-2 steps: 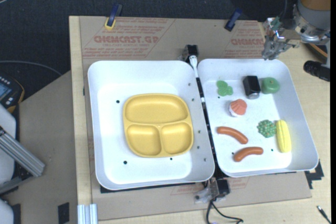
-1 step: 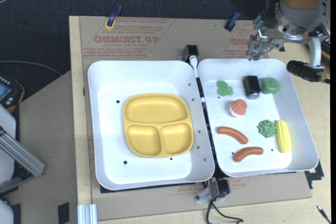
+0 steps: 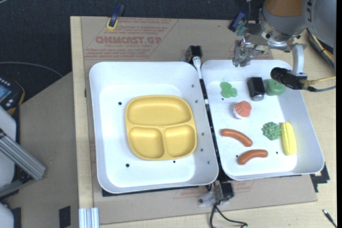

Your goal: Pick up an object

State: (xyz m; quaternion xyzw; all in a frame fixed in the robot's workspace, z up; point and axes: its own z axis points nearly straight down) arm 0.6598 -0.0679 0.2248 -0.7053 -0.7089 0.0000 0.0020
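Counting two sausages [image 3: 236, 136], one corn cob [image 3: 288, 138], one yellow tray [image 3: 160, 126], two bins [image 3: 101, 115]

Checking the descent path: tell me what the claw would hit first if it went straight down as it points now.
Likely bare floor at the right bin's far edge. The claw hangs above that spot, apart from the green piece and black block; depth is unclear.

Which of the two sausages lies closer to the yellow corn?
The lower sausage, near the right bin's front edge; the other sausage lies farther left of the corn.
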